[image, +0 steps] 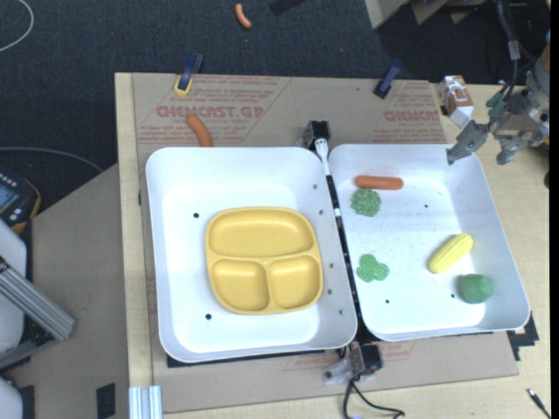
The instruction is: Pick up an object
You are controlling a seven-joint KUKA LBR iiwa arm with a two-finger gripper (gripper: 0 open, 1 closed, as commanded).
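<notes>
— So, what lies nearest the camera?

— Cables and a black clamp at the bench's front edge. Behind them, two shallow white bins side by side. The left bin holds a yellow plastic tray with three compartments, smooth and rounded.

— And the right bin?

— Near its front corner, a round green ball-like toy; just behind it a yellow corn cob, tilted. Two bumpy green pieces, one toward the front, one farther back, and an orange sausage just behind that.

— Any writing?

— Red lettering on the brown board reads "CHEMCAST G P". Another orange sausage lies on it.

— The gripper?

— At the right bin's far corner, fingers spread apart, nothing between them. Beyond: dark carpet, a third sausage.
</notes>
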